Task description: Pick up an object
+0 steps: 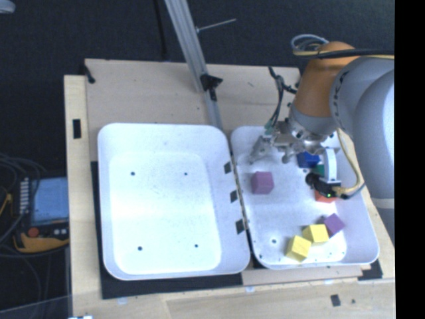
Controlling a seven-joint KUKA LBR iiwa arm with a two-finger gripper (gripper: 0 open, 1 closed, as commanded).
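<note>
In the right bin (265, 241) a purple cube (262, 182) lies near the middle left. Two yellow cubes (299, 246) (317, 233) and a smaller purple block (334, 223) sit near the bin's front right. My gripper (272, 149) hangs over the back of the right bin, above and slightly right of the purple cube. Its two fingers stand spread apart with nothing between them.
The left bin (166, 198) lies beside the right one. A slanted metal pole (189, 42) rises from behind the bins. The arm's grey body and orange band (319, 85) cover the right bin's back right corner.
</note>
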